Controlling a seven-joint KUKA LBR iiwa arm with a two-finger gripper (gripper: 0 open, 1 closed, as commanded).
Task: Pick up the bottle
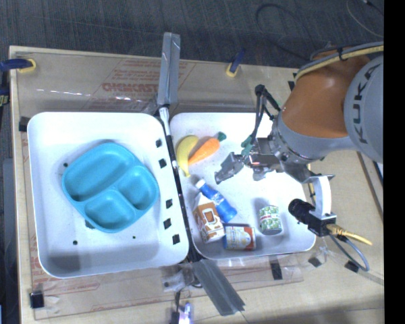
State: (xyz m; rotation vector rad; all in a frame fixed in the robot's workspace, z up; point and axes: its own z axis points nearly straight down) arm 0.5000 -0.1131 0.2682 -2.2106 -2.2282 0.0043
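Observation:
The bottle [214, 200] is blue with a white cap and lies tilted in the right bin [283, 245], near the bin's left wall. My gripper [235, 158] hangs over the middle of that bin, up and to the right of the bottle and apart from it. Its two grey fingers [224, 170] are spread open with nothing between them. The grey arm with its orange band [317, 103] reaches in from the right.
A small orange carton [208, 222] touches the bottle's lower end, with a red-labelled can [239, 237] beside it and a green can [270, 219] further right. A banana [184, 152] and a carrot [204, 148] lie at the back left. The left bin holds a blue divided plate [110, 185].

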